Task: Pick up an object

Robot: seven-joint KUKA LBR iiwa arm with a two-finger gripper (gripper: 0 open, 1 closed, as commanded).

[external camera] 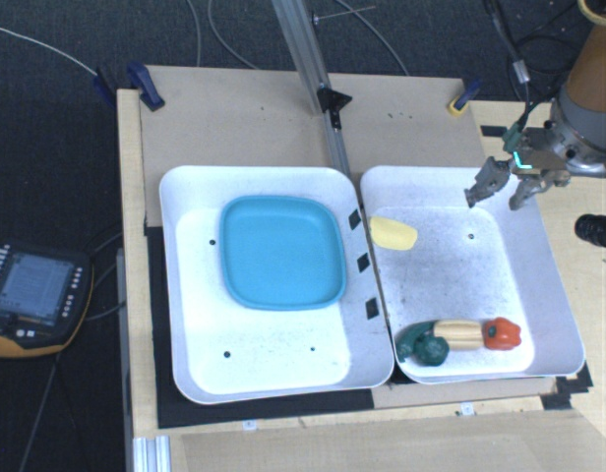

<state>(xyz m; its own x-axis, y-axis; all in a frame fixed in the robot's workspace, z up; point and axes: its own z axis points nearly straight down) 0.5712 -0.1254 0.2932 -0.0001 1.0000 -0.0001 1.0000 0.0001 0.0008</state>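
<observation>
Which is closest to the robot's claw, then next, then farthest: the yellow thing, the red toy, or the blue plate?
Counting out from the gripper in the camera view:
1. The yellow piece, at the upper left of the right bin.
2. The red toy, down at that bin's front edge.
3. The blue plate, across in the left bin.

arm (590, 87) cut off at right edge

A tan bench (234, 116) bears two white bins: left bin (185, 264); right bin (539, 264), side by side.
</observation>
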